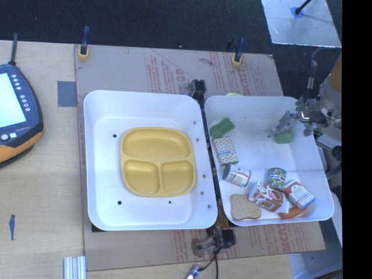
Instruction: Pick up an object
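My gripper (289, 124) hangs over the upper right part of the right bin (256, 112), reaching in from the right edge. Directly under its tip lies a small green object (284, 136), which touches it or sits very close; I cannot tell which. Other objects lie in the same bin. A green pepper-like piece (221, 127) and a patterned packet (225, 150) rest by the left wall. A small tin (237, 176), a bread slice (244, 208), a red-and-white carton (266, 196), a green can (276, 178) and a juice box (299, 195) crowd the front.
The left bin (102, 156) holds a yellow divided plate (157, 160). A pendant with a screen (17, 112) lies on the bench at far left. Two clamps (84, 45) (237, 51) hold the cardboard at the back.
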Action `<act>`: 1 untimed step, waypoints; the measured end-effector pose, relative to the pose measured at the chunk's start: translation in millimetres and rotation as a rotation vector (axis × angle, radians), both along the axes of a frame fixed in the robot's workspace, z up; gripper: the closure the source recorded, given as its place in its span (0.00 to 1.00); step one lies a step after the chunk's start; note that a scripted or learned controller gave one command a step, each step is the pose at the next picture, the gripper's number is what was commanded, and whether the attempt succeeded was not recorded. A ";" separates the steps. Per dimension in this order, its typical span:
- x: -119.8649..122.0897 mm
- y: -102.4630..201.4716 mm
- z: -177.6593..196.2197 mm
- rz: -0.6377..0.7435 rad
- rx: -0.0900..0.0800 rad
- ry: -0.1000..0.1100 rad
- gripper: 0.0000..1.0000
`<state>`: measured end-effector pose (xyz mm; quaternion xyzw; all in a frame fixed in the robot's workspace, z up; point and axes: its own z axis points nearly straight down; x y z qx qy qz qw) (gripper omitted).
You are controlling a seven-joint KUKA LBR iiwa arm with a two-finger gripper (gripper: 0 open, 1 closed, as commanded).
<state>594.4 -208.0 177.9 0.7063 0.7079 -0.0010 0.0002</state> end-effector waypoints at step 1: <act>-102.0 25.6 -39.2 0.003 0.002 0.004 0.00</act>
